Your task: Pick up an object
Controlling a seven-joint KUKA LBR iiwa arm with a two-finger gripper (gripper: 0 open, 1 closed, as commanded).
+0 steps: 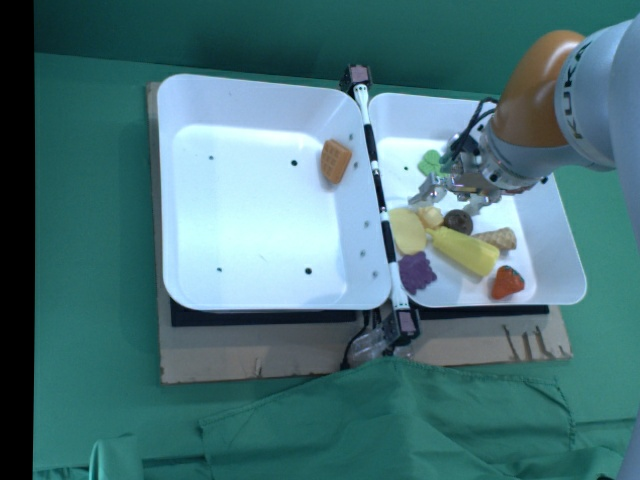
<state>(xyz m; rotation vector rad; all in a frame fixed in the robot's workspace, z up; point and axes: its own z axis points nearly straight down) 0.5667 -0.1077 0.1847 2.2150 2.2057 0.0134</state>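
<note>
My gripper (450, 196) hangs over the middle of the right bin (560, 238), its fingers spread open with nothing between them. Just below it lie a small brown donut (458, 220) and a small yellow piece (430, 215). A green toy (431, 159) sits at its upper left. Further forward are a pale yellow pear (406, 231), a yellow corn cob (465, 252), purple grapes (417, 271), an ice cream cone (497, 237) and a red strawberry (507, 282).
The left bin (220, 98) holds an orange waffle (336, 160) near its right wall. A black-and-white divider bar (374, 178) runs between the bins. Green cloth (400, 423) lies bunched in front of the bench.
</note>
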